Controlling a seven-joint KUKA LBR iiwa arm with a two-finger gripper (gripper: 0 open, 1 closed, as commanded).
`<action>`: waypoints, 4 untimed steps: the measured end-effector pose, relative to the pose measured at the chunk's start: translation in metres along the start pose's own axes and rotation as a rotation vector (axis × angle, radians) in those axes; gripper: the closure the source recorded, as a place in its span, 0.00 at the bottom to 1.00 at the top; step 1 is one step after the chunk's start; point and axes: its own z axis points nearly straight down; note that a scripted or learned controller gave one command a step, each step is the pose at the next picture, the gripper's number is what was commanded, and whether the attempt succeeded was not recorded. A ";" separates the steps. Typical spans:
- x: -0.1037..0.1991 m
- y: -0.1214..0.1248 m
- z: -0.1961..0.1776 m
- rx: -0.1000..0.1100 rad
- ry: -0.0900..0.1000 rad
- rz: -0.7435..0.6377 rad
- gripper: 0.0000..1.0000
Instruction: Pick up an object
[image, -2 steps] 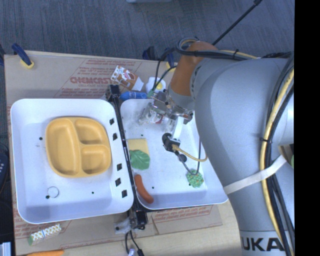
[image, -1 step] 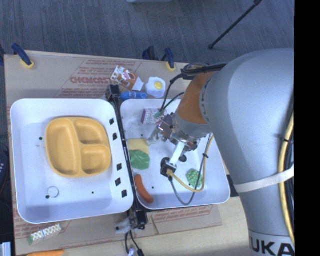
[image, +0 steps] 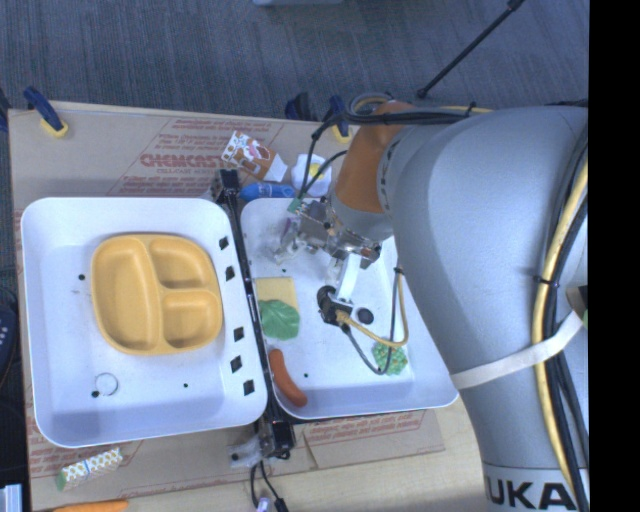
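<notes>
In the camera view, two shallow white bins are seen side by side on a cardboard-covered bench. The left bin holds a yellow divided tray, which lies flat in its upper middle part. The right bin is reached into by the grey arm, whose orange band is seen above the wrist. The gripper is placed low over the bin's upper left part, near the far wall; whether anything is held by it cannot be told, as its tips are blurred among the wrist hardware.

Along the right bin's left side, a pale yellow square piece is found, with a green leafy item touching its lower edge. Below these, near the front left corner, an orange sausage-shaped object lies at a slant. A small green patterned item is seen toward the right, crossed by a cable.
</notes>
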 end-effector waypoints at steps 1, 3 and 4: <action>0.013 0.027 -0.014 0.000 0.001 -0.039 0.00; -0.018 0.042 -0.001 -0.002 -0.001 -0.511 0.00; -0.017 0.042 -0.011 -0.001 0.000 -0.514 1.00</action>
